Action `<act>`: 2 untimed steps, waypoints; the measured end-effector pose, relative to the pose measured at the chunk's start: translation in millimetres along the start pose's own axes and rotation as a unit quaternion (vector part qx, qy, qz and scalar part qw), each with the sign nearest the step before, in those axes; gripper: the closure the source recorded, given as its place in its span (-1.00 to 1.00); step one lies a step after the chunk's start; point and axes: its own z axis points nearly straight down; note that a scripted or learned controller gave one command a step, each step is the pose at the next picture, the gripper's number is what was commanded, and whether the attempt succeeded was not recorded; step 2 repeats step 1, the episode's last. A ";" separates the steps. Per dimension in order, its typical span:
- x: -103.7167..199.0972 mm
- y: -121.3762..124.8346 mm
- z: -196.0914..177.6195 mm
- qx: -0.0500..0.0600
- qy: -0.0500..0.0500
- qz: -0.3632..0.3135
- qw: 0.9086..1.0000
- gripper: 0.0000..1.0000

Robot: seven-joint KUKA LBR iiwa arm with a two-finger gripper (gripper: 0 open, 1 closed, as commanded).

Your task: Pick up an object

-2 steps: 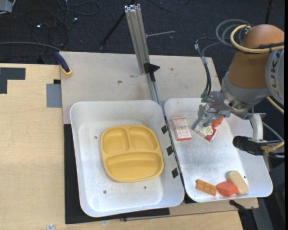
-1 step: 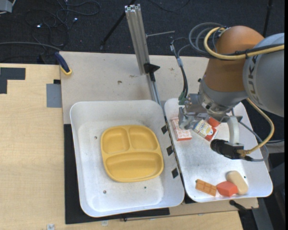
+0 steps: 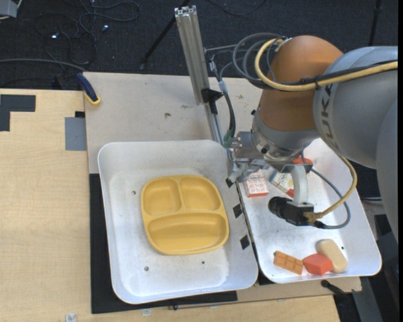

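Observation:
The right bin [image 3: 363, 257] holds several small items. A white box with red print [image 3: 257, 186] lies at its upper left. An orange wafer-like bar [image 3: 288, 262], a red lump [image 3: 317, 265] and a beige oblong piece [image 3: 333, 253] sit along the near edge. My gripper [image 3: 244, 172] hangs low over the bin's upper left corner, right beside the white box and close to the wall between the bins. The orange wrist [image 3: 299, 86] above hides most of it. I see nothing held.
The left bin [image 3: 121, 247] bears a yellow divided plate [image 3: 185, 213]. A black plug on a yellow cable [image 3: 290, 210] dangles from the arm over the right bin. An aluminium post [image 3: 193, 52] rises behind the bins. More white and red packaging [image 3: 302, 164] peeks out under the wrist.

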 end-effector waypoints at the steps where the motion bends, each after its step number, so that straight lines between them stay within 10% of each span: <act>1: 51.6 1.8 22.1 0.002 0.000 0.000 1.000 1.00; 2: 51.6 1.8 22.1 0.002 0.000 0.000 1.000 1.00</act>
